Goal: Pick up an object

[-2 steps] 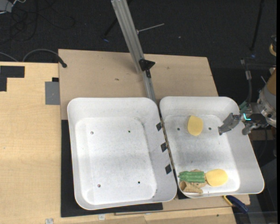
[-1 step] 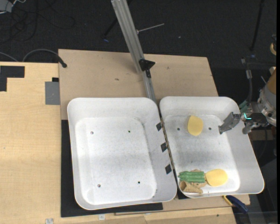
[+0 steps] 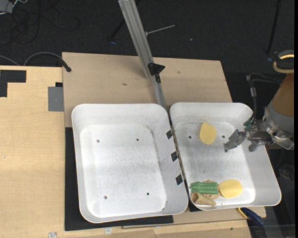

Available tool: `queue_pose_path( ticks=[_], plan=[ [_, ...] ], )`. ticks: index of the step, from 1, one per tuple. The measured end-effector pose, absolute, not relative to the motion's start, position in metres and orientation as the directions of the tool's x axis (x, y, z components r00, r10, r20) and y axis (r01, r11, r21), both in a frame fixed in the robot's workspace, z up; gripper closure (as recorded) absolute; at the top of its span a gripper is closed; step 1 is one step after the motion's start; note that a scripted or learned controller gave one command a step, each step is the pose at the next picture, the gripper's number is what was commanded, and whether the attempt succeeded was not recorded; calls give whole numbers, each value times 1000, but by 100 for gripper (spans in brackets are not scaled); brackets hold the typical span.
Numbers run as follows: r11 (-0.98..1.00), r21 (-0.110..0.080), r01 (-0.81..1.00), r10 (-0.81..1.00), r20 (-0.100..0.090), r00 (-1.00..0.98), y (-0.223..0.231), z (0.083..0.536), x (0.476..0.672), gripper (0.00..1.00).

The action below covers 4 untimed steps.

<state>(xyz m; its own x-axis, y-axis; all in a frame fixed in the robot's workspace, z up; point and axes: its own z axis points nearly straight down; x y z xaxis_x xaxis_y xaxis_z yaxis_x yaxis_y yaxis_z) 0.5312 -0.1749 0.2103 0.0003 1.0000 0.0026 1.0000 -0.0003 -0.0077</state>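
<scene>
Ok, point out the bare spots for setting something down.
The left bin is bare wall to wall. In the right bin, the middle between the upper yellow piece and the front cluster is free. Crowded: the front corner, with green item, tan item, yellow piece.

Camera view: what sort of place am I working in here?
Likely a robotics lab bench for grasping trials: two shallow white plastic bins side by side on a plywood board, loose cables on the dark floor, and an aluminium camera mast.

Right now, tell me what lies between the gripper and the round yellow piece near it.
Nothing: in the camera view, bare white bin floor separates the gripper from the round yellow piece.
</scene>
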Motion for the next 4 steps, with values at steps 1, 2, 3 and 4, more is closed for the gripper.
queue_pose_path(
  ticks=[1, 2, 3, 4],
  plan=[
    [-1, -8, 1000, 1000, 3, 1, -175, 167, 528, 0],
    [0, -8, 1000, 1000, 3, 0, -171, 123, 527, 0],
    [-6, -4, 1000, 1000, 2, 6, -173, 135, 527, 100],
    [-7, 3, 1000, 1000, -1, 7, -180, 191, 520, 100]
  ],
)
